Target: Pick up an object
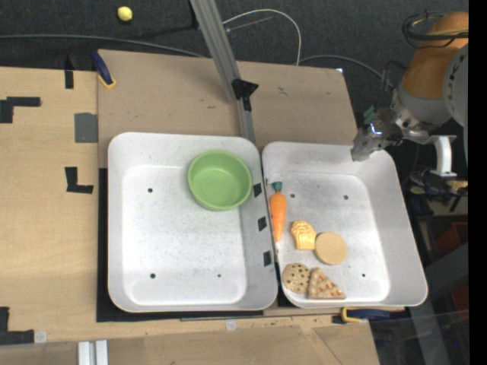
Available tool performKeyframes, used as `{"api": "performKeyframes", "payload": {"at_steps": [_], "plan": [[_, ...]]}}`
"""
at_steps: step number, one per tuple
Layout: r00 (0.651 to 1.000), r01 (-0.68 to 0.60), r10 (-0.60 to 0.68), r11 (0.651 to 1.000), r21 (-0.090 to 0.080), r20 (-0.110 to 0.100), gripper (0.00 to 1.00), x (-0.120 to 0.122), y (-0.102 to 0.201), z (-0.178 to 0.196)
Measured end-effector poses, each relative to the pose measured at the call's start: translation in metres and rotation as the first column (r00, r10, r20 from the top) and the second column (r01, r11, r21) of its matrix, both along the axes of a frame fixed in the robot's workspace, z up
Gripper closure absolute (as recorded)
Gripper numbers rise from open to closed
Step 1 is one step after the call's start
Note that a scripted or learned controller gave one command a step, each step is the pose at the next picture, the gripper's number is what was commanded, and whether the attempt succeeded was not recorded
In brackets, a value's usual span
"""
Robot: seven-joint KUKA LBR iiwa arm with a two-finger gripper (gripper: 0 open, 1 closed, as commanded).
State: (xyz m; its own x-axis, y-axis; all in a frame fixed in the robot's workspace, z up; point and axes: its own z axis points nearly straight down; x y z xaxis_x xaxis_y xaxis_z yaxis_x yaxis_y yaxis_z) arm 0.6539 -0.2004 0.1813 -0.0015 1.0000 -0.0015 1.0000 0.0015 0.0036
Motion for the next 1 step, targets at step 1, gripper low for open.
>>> {"api": "performKeyframes", "payload": {"at_steps": [1], "plan": [[1.0,-0.001,0.001,1.0,0.001,0.001,1.0,-0.0021,0.0099,0.0574]]}}
